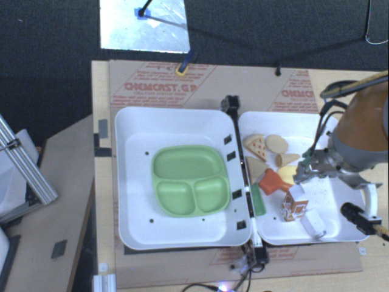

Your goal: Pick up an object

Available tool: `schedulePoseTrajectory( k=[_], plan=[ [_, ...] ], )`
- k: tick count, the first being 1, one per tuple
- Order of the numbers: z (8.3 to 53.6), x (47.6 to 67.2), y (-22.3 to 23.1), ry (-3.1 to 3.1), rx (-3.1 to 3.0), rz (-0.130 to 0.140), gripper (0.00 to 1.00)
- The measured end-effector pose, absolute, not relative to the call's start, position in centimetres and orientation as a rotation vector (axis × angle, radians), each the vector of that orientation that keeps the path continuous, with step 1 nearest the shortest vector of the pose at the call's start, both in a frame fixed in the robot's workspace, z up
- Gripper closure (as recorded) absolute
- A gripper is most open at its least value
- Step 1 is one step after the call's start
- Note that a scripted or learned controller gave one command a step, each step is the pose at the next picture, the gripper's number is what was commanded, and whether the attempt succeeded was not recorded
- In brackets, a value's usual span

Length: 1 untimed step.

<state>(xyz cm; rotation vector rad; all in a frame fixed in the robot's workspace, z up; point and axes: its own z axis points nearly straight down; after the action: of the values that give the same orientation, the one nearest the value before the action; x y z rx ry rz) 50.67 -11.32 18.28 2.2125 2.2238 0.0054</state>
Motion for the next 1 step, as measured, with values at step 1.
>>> schedulePoseTrajectory(
  k=[1],
  plan=[
    [22.70,50.85,-11.33,2.223,2.212,0.005,1.00]
  ],
)
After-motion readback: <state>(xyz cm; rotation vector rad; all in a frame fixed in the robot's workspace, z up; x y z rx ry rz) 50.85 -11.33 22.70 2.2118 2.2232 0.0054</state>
